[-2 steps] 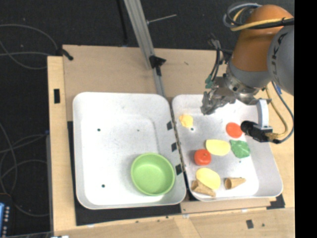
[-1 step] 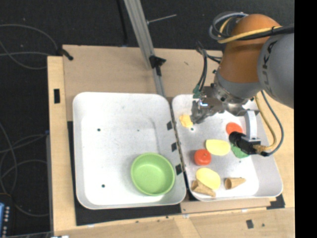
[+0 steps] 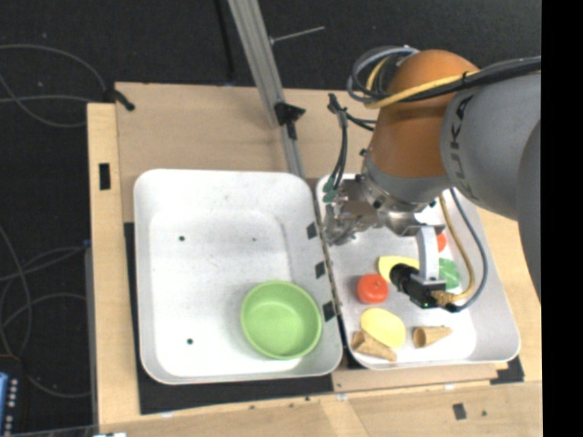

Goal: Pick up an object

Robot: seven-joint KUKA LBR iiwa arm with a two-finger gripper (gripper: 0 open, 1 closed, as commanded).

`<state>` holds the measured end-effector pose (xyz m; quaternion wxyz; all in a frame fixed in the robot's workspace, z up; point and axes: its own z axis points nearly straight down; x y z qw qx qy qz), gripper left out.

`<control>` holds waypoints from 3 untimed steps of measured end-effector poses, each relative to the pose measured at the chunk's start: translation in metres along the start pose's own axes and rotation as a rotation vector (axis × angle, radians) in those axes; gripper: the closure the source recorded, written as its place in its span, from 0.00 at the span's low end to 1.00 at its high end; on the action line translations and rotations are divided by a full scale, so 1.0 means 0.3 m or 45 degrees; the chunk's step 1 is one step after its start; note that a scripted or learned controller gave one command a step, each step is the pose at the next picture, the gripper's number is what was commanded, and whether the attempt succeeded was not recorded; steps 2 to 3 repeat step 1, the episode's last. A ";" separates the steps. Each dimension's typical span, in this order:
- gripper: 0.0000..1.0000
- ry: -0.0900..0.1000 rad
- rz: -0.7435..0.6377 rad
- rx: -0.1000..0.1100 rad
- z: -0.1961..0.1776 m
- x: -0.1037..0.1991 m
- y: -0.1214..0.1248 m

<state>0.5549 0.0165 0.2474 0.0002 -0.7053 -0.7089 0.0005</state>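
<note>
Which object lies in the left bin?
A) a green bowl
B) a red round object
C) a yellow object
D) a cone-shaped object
A: the green bowl sits alone in the left bin, near its front right corner, while the red, yellow and cone-shaped objects all lie in the right bin.

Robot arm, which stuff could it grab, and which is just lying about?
For the job:
- gripper
- red round toy
- yellow toy
- cone-shaped toy
- green bowl

Just lying about:
- left bin
- right bin
- metal pole
- wooden bench
</note>
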 end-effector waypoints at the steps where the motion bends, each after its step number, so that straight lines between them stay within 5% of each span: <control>1: 1.00 0.000 0.000 0.000 0.028 0.141 -0.087; 3: 1.00 0.000 0.000 0.000 0.028 0.141 -0.087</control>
